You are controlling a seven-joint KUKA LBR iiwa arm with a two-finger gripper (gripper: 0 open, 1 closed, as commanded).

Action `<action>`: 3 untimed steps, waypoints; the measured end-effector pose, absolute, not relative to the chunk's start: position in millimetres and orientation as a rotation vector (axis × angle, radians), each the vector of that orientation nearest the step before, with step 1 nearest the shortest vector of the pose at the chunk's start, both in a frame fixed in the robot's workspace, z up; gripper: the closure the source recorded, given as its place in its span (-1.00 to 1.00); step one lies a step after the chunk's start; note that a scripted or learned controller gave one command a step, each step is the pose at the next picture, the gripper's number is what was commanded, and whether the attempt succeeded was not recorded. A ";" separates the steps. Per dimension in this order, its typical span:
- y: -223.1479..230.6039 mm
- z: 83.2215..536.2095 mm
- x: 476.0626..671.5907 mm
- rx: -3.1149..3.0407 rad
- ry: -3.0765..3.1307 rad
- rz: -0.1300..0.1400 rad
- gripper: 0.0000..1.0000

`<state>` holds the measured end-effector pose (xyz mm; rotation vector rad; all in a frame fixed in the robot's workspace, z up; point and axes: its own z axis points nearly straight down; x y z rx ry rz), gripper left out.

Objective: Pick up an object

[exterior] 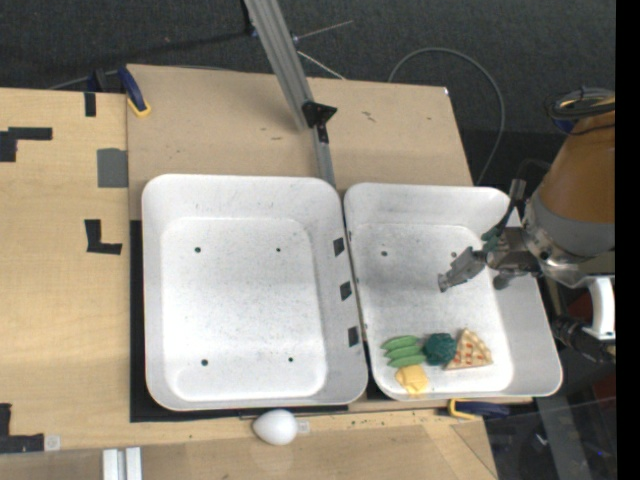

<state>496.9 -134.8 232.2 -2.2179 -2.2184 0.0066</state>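
Nearest lay a white egg (275,427) on the bench (400,128). Toys (437,351) sat bunched at the right bin's (420,208) near edge. Above it hovered the gripper (462,268), its state unclear, likely preparing a descent.

Wooden bench (240,128), two white bins (160,268), white egg (275,427)
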 end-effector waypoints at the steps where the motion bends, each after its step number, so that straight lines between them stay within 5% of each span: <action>1: -139.7 187.4 495.3 -2.218 -2.218 0.007 -1.00; 2: -138.1 142.5 488.3 -2.216 -2.217 0.007 -1.00; 3: -137.8 154.7 489.5 -2.217 -2.221 0.003 1.00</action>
